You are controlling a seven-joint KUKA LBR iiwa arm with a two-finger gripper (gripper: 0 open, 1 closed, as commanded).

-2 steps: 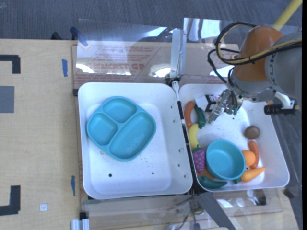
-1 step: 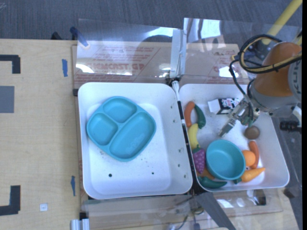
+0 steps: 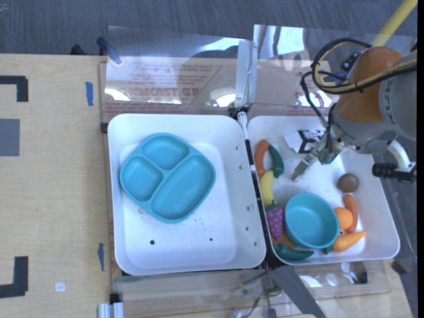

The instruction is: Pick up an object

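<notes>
The gripper [image 3: 309, 161] hangs low in the right bin [image 3: 387, 224], above and slightly left of the blue bowl [image 3: 311, 220]; whether it is wide or narrow I cannot tell, and nothing shows between its tips. A brown ball [image 3: 348, 182] lies just right of the gripper, up-right of the bowl. A yellow banana [image 3: 266, 188] lies left of the bowl. The blue divided plate [image 3: 167, 176] sits in the left bin [image 3: 132, 257].

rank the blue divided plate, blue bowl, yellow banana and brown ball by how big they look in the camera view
1. blue divided plate
2. blue bowl
3. yellow banana
4. brown ball
All lie at a similar depth, so the order looks reliable.
</notes>
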